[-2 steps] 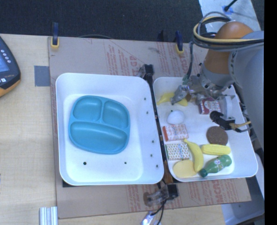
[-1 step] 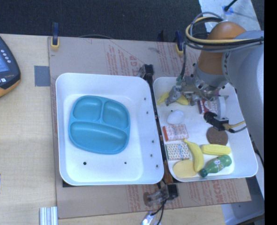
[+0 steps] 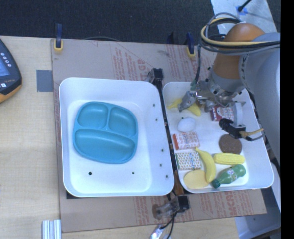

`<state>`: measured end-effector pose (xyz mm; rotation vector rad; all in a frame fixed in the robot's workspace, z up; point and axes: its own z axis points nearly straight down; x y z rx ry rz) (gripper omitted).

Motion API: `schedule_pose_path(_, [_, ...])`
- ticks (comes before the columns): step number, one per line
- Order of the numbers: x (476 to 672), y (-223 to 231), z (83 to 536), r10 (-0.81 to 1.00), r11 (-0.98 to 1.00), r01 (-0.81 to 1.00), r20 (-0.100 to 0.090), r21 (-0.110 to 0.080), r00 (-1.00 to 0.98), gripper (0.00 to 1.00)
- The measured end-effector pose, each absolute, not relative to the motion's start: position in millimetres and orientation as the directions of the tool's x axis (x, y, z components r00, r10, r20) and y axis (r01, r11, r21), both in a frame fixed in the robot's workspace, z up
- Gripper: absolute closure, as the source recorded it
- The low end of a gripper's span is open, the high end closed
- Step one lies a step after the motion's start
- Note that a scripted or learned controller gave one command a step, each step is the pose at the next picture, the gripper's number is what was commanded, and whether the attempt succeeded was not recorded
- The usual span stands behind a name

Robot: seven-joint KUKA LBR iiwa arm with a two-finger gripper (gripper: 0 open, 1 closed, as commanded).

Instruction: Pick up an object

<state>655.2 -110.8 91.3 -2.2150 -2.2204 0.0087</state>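
Note:
My gripper hangs low over the far left part of the right bin, its fingers around a small yellow piece. Just in front of it lies a white egg. Nearer the front are a pink-and-white packet, a patterned packet, a banana, a corn cob, a green bottle, a brown round cookie and a flat yellow piece. A red-and-white packet sits right of the gripper.
The left bin holds a blue divided plate. A black clip sits at the far edge between the bins. A grey and orange handheld device lies on the bench at far left. The arm's wrist looms over the right bin's far side.

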Motion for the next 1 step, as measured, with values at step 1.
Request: schedule_pose_path(1, [655.6,-101.1,91.8,1.000,0.005,1.000,0.000,-0.009,-0.005,0.00])
